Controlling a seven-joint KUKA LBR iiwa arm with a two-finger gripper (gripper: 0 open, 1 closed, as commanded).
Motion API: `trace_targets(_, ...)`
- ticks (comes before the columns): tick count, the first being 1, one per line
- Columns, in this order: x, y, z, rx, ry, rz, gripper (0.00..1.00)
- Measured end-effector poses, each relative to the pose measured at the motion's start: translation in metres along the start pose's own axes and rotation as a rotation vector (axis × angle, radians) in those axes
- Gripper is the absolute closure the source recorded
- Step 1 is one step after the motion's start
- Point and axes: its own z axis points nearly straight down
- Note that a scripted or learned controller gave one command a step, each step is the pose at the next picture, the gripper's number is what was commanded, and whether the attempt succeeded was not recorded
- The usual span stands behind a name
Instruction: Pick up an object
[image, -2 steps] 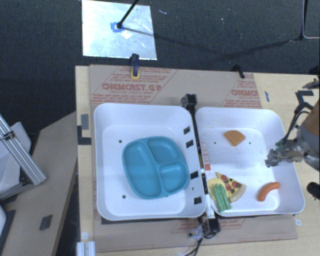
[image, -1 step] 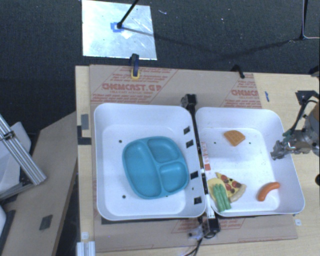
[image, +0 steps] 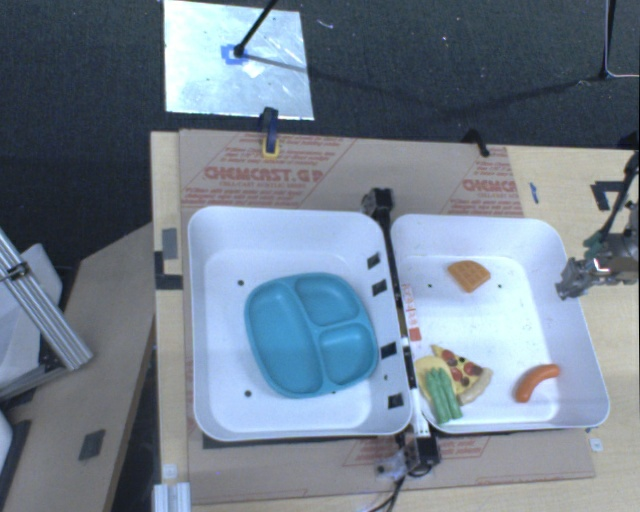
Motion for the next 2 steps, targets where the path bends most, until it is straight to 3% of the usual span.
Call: trace_targets(2, 0.11, 0.02, 0.011, 0.003, 0.004, -0.005, 1.0)
